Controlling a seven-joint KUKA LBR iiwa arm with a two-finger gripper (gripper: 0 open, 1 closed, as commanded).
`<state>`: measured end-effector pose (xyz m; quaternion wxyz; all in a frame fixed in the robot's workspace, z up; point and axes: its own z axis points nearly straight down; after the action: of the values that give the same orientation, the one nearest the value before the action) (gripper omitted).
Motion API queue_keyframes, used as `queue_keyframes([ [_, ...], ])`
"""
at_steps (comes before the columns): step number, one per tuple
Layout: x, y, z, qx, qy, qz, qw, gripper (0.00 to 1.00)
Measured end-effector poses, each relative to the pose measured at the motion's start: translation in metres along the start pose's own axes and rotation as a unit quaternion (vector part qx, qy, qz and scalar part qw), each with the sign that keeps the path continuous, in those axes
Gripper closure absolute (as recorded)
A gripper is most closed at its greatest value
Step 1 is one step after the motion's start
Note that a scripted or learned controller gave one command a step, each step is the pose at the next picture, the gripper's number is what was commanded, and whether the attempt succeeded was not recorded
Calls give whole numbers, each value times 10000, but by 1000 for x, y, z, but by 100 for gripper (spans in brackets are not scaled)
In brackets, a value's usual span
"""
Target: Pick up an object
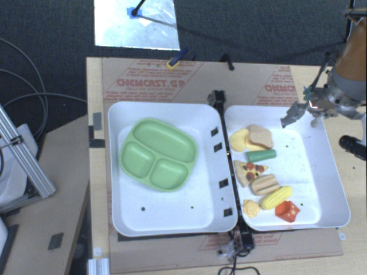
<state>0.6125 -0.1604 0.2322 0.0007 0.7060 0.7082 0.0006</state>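
- The gripper (303, 114) hangs over the far right corner of the right bin (324, 171), at the end of the grey arm (350, 73) that enters from the right with its orange band showing; nothing sits between its two fingers, which look spread apart.
- The toy foods lie well apart from it, along the left side of the right bin: a slice of bread (261, 136) resting on a yellow round piece (239, 139), a green stick (261, 154) just nearer, then a pizza slice (248, 171), a hot dog (264, 183), a corn cob (276, 196), a small yellow piece (251, 208) and a red piece (287, 211) near the front wall.
- The left bin (172, 211) holds a green divided plate (158, 154) with three compartments.
- Both bins rest side by side on a board of brown cardboard (149, 76) with red printing, on a pale bench top (63, 153).
- Beyond the bench lies dark carpet (46, 16) with a shiny square sheet (136, 16) on it.
- Black cables (34, 67) loop at the left, beside an aluminium rail (26, 159).
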Motion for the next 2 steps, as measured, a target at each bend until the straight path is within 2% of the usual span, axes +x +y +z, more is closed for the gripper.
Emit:
queue_keyframes([
  [1,30,-65,91,64,23,10,10000,0],
  [2,65,-62,148,-12,3,-7,10000,0],
])
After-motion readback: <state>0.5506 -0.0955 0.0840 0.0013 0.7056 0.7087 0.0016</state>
